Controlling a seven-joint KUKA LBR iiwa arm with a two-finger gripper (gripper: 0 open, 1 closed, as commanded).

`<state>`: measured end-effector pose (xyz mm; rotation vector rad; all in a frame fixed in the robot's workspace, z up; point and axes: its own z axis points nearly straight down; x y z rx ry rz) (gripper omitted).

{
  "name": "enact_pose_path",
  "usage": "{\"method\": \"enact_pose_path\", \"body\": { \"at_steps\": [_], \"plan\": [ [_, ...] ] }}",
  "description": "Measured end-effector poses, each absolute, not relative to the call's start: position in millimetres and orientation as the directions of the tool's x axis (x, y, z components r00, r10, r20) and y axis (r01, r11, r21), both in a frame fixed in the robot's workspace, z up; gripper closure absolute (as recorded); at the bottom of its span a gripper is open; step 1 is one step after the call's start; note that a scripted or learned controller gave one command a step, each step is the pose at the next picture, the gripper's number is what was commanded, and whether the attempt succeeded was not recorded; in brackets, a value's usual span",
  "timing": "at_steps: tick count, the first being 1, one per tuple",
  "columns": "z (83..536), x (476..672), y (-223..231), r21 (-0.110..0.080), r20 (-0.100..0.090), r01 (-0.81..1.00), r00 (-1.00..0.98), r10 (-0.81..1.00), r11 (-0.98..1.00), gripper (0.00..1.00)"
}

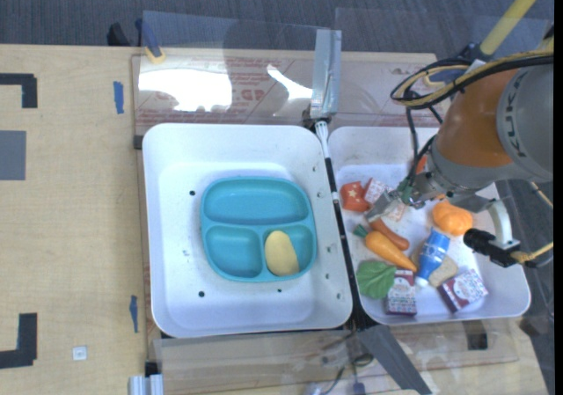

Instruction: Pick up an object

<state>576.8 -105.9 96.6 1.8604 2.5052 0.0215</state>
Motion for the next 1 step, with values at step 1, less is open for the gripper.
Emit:
{"method": "enact_pose_path", "body": {
  "at_steps": [1],
  "plan": [
    [108.4,579.4,-105.9,0.032,-0.011,0.957,-0.287,0.958,0.288,1.0]
  ]
}}
